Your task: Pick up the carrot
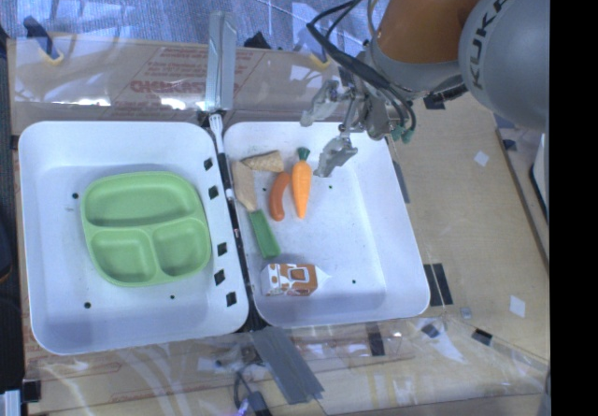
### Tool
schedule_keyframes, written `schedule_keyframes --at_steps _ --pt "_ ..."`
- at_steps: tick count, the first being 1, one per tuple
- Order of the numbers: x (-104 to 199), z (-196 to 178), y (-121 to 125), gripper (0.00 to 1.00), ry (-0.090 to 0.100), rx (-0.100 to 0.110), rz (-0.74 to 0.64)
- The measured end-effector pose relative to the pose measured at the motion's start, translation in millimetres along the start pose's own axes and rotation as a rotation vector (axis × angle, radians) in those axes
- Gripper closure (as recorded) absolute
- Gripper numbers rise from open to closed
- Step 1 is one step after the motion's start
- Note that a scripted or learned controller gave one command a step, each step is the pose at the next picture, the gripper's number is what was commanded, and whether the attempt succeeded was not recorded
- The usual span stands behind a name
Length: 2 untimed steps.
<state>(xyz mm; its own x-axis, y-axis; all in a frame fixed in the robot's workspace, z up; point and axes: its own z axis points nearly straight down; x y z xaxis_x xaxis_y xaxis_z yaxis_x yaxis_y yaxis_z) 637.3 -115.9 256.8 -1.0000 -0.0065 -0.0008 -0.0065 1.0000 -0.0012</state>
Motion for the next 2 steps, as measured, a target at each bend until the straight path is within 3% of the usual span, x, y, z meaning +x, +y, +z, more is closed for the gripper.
schedule_keyframes --at_steps 1,2 --pt "-13 157 2 0.0 -0.007 -0.001 -0.134" --pt "-16 144 4 1.0 -0.013 0.001 -0.14"
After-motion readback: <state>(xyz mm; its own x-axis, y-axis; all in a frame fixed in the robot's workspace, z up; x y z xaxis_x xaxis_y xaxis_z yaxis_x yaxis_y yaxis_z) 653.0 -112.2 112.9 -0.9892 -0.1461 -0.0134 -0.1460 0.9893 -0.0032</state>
